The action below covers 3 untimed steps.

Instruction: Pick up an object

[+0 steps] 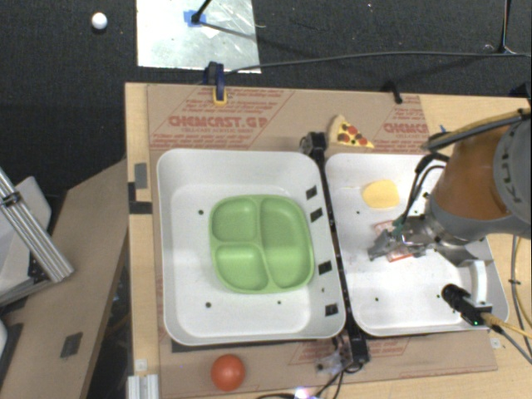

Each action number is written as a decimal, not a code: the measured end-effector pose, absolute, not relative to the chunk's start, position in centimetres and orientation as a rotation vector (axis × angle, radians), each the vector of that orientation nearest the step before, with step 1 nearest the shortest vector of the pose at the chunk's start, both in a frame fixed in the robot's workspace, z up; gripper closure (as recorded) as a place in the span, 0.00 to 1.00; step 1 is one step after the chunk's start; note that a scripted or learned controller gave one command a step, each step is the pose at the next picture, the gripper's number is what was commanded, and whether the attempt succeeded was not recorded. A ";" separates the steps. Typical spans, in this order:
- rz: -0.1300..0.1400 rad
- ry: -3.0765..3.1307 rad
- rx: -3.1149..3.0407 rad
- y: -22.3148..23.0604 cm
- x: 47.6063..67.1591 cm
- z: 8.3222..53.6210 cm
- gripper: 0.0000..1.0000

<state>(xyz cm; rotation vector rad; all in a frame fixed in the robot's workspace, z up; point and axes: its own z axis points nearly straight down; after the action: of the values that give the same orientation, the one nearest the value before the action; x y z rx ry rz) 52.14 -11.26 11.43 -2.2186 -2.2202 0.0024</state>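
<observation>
Camera view puts the fingers (389, 246) low in the right bin (366, 310), tips over a small reddish thing (403, 254) near that bin's middle; whether they are spread or closed on it I cannot tell, since the wrist hides them. A yellow disc (381, 194) lies apart, toward the bin's far edge. Judged from here, the risk is a miss: the reddish thing looks flat and thin, so the tips could slide over it or scrape the bin floor. The arm (478, 181) reaches in from the counter's right edge, wrist bent down and leftward. A green tray (260, 243) sits in the left bin (187, 306).
</observation>
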 end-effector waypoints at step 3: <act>-0.005 -2.229 -2.220 -11.7 53.0 14.5 1.00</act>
<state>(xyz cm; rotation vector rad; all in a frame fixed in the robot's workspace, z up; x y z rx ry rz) 52.99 -11.71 14.51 -2.2201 -2.2291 -0.0052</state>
